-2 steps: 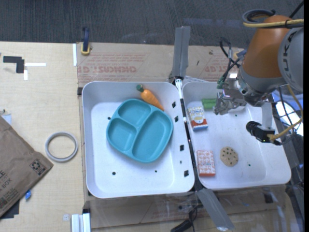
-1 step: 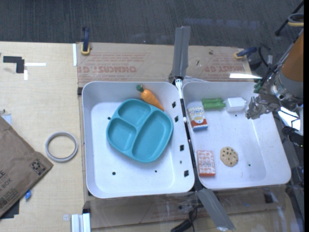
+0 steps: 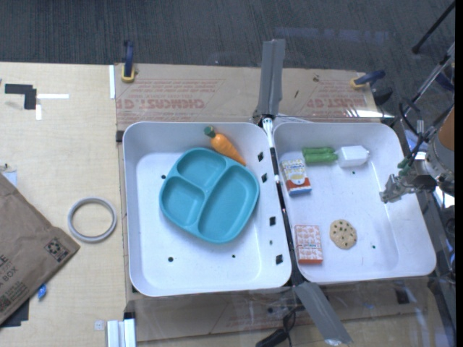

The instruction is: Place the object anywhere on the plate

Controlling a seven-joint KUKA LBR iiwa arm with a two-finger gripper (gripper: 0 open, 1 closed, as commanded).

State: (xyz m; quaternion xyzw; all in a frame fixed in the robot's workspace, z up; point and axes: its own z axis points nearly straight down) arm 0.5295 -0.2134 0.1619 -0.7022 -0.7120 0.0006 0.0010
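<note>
Item: blue plate (image 3: pixel 210 195), left bin (image 3: pixel 145 266), with a carrot (image 3: pixel 226 147) touching its far rim. Right bin (image 3: pixel 405 259): cookie (image 3: pixel 343 233), cartons, green packet. You should descend squarely over one item, then carry it left. Gripper (image 3: pixel 393 191) at right wall, holding nothing; its opening cannot be told.

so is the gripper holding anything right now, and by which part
Nothing is held: the gripper sits at the right bin's right edge, apart from the cookie and other items.

bench (image 3: pixel 65 143) w/ two white bins (image 3: pixel 141 266), tape roll (image 3: pixel 92 218), cardboard box (image 3: pixel 25 248).
</note>
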